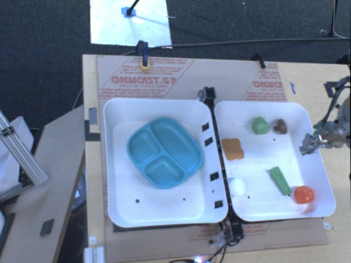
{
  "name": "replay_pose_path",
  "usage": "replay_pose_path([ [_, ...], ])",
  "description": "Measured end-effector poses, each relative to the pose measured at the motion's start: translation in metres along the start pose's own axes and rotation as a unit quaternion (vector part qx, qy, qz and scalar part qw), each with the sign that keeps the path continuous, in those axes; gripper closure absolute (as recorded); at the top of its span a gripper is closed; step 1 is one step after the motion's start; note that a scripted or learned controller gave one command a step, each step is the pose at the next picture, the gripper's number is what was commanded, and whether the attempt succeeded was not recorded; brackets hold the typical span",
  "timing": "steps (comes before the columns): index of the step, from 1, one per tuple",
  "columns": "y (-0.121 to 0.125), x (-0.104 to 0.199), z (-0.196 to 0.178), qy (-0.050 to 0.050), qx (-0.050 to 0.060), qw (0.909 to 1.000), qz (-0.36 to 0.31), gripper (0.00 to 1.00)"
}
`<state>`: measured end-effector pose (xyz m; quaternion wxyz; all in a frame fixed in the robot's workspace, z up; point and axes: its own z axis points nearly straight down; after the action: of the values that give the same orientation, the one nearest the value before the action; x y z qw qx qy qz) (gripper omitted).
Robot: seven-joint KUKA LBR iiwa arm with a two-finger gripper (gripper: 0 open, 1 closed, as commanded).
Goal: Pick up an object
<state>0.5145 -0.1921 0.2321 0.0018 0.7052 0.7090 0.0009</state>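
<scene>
So the table (181,70) has two white bins on it, side by side. The left bin (118,163) holds a blue divided plate (164,152) sitting roughly in its middle, tilted a bit. The right bin (263,210) has all the small stuff: a green stick (279,180) lying at a slant toward the near right, with an orange-red ball (304,194) just beside its lower end in the near right corner. An orange waffle-ish piece (232,149) sits near the left wall, a green lump (260,126) and a brown lump (280,126) are close together toward the far side, and a small white ball (237,187) is by the near left wall. The gripper (308,146) hangs over the right bin's right rim, nothing between the jaws, and honestly can't tell if they're open or closed
</scene>
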Motion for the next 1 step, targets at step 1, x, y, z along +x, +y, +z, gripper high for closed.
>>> replay_pose_path([
  [1, 0.0230, 0.0579, -0.0053, 0.001, 0.000, 1.0000, -0.002, 1.00],
])
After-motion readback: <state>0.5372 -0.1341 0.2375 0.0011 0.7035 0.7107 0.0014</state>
